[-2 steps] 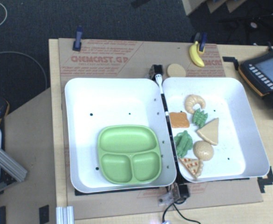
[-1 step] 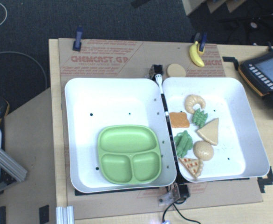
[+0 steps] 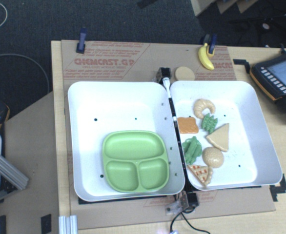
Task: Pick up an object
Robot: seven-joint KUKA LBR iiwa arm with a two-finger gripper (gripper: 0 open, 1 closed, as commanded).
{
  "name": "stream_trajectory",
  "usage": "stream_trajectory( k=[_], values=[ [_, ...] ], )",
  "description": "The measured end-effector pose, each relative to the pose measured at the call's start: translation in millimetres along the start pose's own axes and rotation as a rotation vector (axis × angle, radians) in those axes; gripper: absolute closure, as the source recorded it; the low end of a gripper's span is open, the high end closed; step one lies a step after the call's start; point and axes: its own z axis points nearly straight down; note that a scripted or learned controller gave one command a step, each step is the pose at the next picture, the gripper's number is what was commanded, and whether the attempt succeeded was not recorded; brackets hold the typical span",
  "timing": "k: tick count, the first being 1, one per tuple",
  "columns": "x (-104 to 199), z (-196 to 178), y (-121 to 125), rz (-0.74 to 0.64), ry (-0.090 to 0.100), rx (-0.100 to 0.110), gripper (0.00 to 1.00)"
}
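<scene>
The right bin holds several toy foods: a croissant, an orange cracker square, a green leafy piece, a tan wedge, a green vegetable, a round bun and a pizza slice. They cluster along the bin's left half. The left bin carries a green divided plate in its near part.
A toy banana and a tan disc lie on the cardboard behind the bins. A blue clamp grips the board's far left edge. A black and orange pendant rests at the right.
</scene>
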Motion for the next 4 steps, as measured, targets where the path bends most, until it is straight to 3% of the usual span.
stream_trajectory(
  k=[4],
  values=[
    [-1.9, -43.7, 3.0, 0.001, -0.011, -0.019, 1.0]
  ],
)
